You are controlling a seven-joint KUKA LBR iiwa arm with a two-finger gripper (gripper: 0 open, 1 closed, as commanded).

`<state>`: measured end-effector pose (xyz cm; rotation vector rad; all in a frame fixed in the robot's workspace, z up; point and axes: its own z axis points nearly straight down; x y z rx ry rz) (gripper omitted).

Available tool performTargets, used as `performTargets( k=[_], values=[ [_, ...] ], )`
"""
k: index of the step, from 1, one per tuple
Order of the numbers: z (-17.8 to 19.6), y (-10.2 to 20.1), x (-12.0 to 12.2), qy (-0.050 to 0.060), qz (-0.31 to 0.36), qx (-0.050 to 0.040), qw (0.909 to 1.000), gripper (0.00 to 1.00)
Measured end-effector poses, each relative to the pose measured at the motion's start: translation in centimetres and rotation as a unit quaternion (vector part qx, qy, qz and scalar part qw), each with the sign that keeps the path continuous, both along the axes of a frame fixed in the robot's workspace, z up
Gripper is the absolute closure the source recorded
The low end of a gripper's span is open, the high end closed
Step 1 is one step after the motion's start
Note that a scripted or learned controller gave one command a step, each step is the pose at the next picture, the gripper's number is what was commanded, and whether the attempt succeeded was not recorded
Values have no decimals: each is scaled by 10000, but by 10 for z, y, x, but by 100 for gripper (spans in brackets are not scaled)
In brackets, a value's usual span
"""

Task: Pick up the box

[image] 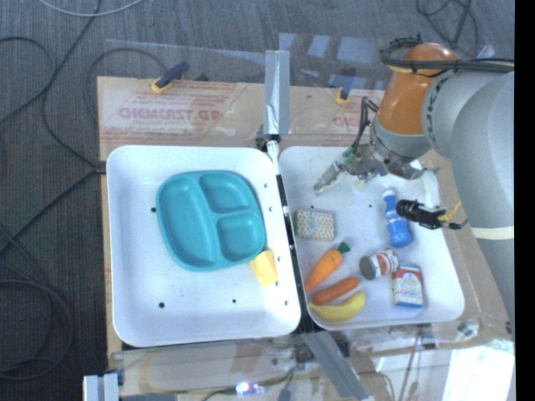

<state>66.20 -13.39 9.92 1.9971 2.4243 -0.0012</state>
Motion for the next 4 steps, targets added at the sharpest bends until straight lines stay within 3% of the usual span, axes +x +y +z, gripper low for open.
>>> performTargets(
  k=[1,2,3,4],
  values=[
    [-6,24,-65,-92,992,-31,9950,0],
    [-7,20,-50,-68,965,-13,9953,0],
    [-6,29,-120,-101,925,-30,9957,0],
    [63,-40,-161,5,1030,-1,9947,0]
  ],
)
